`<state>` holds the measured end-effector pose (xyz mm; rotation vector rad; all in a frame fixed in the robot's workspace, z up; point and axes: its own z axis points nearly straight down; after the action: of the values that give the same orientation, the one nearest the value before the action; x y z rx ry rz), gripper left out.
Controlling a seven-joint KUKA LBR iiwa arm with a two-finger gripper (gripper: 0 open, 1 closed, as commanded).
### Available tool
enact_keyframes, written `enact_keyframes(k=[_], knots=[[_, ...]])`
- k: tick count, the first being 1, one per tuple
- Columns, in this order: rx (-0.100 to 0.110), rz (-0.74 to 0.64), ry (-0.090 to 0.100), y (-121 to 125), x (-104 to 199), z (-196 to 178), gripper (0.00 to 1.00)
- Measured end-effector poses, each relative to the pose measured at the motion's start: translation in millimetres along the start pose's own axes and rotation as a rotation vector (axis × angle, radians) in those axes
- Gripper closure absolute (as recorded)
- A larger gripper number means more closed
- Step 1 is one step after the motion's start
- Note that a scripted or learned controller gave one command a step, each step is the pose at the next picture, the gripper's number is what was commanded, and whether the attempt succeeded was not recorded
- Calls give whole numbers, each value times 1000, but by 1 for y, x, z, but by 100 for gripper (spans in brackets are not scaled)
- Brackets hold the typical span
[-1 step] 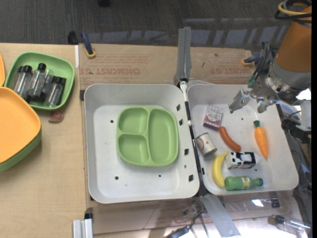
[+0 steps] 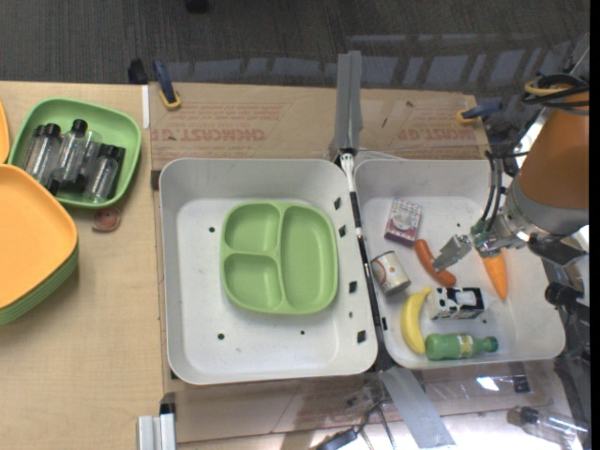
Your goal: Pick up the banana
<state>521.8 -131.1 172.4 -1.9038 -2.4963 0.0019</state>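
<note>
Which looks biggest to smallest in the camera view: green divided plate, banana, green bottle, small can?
1. green divided plate, by far the largest.
2. green bottle and banana: similar length, lying side by side, too close to rank.
3. small can, the smallest.

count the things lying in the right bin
6: a small card packet at the back, a sausage, a carrot, a can, the banana, a green bottle in front. More may be hidden under the arm.
</note>
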Motion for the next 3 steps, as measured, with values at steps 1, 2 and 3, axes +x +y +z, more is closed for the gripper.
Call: enact_keyframes(k=[1,2,3], knots=[[1,55,1,-35,43,38,0],[-7,-7,-4,-32,42,79,0],[-1,-3,0,-34,43,73,100]])
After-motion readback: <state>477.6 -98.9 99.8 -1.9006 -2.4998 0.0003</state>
